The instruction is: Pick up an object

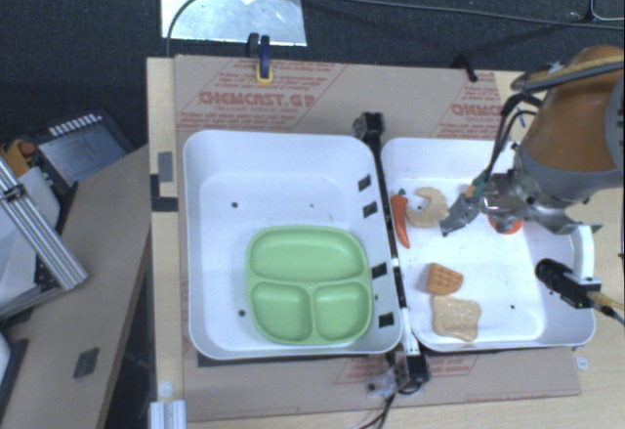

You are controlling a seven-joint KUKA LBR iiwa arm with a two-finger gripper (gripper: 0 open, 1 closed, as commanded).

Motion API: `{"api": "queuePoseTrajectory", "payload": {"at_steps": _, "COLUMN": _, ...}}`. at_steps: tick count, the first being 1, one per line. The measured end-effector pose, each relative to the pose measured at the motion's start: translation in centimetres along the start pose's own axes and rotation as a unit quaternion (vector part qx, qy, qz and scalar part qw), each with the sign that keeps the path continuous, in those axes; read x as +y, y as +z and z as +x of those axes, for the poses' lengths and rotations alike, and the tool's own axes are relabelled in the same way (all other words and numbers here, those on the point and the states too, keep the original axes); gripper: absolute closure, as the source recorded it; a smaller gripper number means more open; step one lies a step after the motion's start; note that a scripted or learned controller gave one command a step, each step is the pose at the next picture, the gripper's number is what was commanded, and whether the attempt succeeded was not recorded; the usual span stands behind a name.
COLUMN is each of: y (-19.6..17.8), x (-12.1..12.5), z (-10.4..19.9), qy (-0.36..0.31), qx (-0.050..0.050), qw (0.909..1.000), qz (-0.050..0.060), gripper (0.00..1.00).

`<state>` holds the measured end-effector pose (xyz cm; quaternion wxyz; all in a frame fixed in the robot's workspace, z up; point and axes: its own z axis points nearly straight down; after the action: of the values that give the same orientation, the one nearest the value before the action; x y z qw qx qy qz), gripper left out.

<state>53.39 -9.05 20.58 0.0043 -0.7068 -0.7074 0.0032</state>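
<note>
The right bin [508, 320] holds several toy foods. An orange-red carrot-like piece [400, 219] lies along its left wall. Beside it is a pale curved piece [427, 208]. An orange waffle [443, 278] sits nearer the front, with a beige bread slice [456, 318] just below it. My gripper [457, 218] hangs over the bin's upper middle, just right of the pale curved piece, and nothing shows in it. A small red thing [506, 223] shows partly beneath the wrist.
The left bin [225, 173] holds a green divided plate [308, 282] towards its front. A black divider with clips [383, 222] runs between the bins. Both bins rest on a cardboard sheet [293, 90]. The right bin's floor is bare at the middle right [508, 271].
</note>
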Motion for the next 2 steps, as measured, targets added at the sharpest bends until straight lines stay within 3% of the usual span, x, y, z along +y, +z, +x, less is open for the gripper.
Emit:
{"api": "queuePoseTrajectory", "payload": {"at_steps": 1, "y": -0.6, "x": 0.3, "z": 0.0, "qy": -0.001, "qx": -0.001, "qw": 1.0000, "qz": -0.006, "gripper": 0.00}}
{"api": "queuePoseTrajectory", "payload": {"at_steps": 2, "y": 3.9, "x": 0.5, "z": -0.7, "qy": 0.000, "qx": 0.000, "qw": 1.0000, "qz": -0.004, "gripper": 0.00}}
